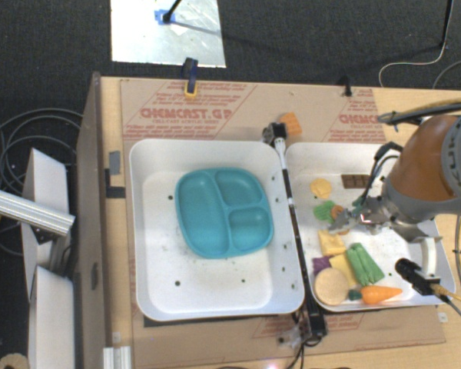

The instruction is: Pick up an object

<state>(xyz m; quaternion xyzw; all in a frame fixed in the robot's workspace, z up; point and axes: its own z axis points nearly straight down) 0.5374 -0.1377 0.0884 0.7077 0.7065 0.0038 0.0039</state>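
I'm at the reach-in step: my gripper (346,217) sits low in the right bin (369,158) of 2, among the toy foods beside a green piece (325,211). Whether anything is held, I cannot tell. Next I need a clean lift straight up.

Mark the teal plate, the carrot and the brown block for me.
teal plate (207,229), camera view, bare floor of its large compartment.
carrot (380,292), camera view, middle of its orange body.
brown block (355,181), camera view, centre of its top.

Lab: bench (215,102), loose cables (31,129)
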